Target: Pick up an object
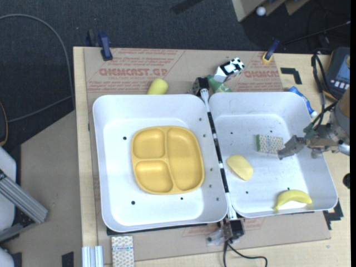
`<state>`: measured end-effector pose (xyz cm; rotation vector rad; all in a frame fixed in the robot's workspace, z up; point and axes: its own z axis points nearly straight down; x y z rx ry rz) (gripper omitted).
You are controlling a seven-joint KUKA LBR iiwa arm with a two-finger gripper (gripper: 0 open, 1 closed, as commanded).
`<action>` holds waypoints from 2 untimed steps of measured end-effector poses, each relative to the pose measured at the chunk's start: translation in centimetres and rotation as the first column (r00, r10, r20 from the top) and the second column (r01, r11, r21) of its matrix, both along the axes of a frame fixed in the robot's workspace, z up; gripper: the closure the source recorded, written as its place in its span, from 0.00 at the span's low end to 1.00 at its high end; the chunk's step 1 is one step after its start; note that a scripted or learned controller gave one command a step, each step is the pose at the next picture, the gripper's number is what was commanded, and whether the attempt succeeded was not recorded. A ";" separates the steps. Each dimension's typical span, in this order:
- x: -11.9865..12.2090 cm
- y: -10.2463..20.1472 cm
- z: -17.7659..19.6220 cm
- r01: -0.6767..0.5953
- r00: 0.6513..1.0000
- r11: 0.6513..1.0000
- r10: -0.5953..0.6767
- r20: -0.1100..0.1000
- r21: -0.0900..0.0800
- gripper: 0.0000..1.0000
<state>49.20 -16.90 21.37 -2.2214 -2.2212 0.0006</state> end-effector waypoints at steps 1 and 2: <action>3.6 6.1 1.6 -0.001 1.000 1.000 0.001 0.002 0.000 0.00; 6.8 8.2 -2.7 -0.001 1.000 1.000 0.001 -0.001 0.001 0.00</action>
